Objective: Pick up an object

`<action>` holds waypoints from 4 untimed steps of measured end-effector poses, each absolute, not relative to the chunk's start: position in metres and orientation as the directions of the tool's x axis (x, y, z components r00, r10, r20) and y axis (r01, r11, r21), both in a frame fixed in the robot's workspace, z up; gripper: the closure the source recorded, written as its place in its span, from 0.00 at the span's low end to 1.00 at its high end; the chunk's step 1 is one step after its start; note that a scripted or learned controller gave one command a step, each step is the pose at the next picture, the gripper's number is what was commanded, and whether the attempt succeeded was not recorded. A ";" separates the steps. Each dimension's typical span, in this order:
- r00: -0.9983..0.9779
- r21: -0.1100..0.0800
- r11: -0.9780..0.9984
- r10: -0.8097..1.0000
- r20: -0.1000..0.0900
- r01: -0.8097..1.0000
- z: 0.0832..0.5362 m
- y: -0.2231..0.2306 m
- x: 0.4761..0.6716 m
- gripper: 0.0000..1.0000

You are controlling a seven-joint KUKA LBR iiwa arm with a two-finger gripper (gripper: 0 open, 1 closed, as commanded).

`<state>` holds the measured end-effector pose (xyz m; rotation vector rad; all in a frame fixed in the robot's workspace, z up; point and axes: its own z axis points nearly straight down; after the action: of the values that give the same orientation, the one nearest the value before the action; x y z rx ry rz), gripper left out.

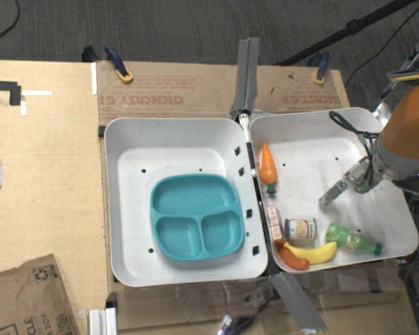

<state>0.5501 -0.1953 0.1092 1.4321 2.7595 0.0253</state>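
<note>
The right bin [293, 142] is the landmark here, since it carries all the loose things that could be picked. A carrot [267, 163] lies along its left wall, orange with a darker tip toward the front. Below the carrot, still against that wall, sits a small flat packet [272, 220]. Just right of the packet stands a small can [301, 229] with a pale label. In front of the can, near the bin's front edge, a yellow banana [320, 252] curves across, touching an orange-red piece [292, 257] at its left end. Right of the can lies a green bottle [353, 239] on its side, neck pointing to the bin's right wall.

The gripper [329, 197] hangs over the middle of the right bin, above the can and the bottle and apart from both; nothing sits between its fingers, and whether they are spread or closed cannot be told. The grey arm with its orange band [406, 128] reaches in over the bin's right rim.

Left of the right bin, touching it wall to wall, is the left bin [126, 152], which holds a teal divided plate [197, 216]. Both bins rest on the bench [42, 187].
</note>
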 end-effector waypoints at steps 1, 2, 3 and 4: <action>-0.608 0.002 0.608 0.794 -0.002 0.794 0.140 -0.188 0.565 0.00; -0.726 0.017 0.727 0.686 -0.035 0.686 0.111 -0.182 0.543 0.00; -0.716 0.027 0.717 0.697 -0.042 0.697 0.109 -0.185 0.498 0.00; -0.744 0.021 0.745 0.667 -0.044 0.667 0.108 -0.175 0.492 0.00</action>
<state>0.4916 -0.1749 0.1079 1.1052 2.8887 0.0061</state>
